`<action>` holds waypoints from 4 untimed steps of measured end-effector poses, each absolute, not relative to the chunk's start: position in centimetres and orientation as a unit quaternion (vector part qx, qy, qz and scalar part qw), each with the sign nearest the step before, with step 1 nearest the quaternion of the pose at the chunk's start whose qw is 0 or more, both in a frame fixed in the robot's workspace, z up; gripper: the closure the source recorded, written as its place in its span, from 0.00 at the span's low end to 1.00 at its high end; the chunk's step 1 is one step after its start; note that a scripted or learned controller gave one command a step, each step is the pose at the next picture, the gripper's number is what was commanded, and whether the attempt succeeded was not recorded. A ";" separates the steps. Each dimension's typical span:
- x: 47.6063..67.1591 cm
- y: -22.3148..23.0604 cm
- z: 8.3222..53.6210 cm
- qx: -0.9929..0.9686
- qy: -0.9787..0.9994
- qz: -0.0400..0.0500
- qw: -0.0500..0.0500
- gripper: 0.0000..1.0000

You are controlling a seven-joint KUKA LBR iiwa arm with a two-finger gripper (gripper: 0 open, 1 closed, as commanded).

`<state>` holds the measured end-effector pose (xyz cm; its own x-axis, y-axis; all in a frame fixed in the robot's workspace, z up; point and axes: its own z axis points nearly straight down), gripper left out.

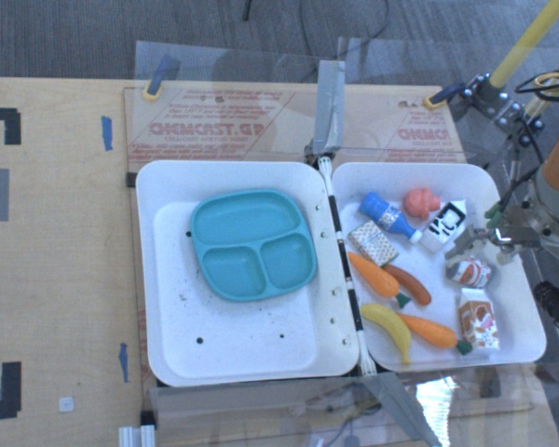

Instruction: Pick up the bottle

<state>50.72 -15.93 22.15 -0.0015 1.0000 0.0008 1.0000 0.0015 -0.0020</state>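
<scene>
Bottle (388,215): a blue bottle with a white cap is seen lying on its side in the upper left part of the right bin (531,333). The cap end is pointed toward the lower right.
Gripper (484,240): it is seen at the right side of the right bin, just above a small crumpled can (470,271). Nothing is seen held by it. Whether it is spread or pressed together cannot be told.
Bottle and gripper: they are kept apart, with a black and white carton (444,223) between them.
Other things in the right bin: a pink lump (421,201), a checked packet (374,244), two carrots (373,275) (430,331), a sausage (409,285), a banana (391,328) and a small box (477,318).
Left bin (168,277): a teal tray (252,244) with three parts is laid in it.
</scene>
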 end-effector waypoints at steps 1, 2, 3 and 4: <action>58.3 -12.3 21.5 -0.758 -0.652 0.000 -0.001 0.00; 62.9 -9.6 9.5 -0.736 -0.677 -0.001 -0.001 0.00; 62.9 -9.6 10.4 -0.736 -0.677 0.000 -0.001 1.00; 57.7 -8.5 18.5 -0.764 -0.645 0.001 0.001 1.00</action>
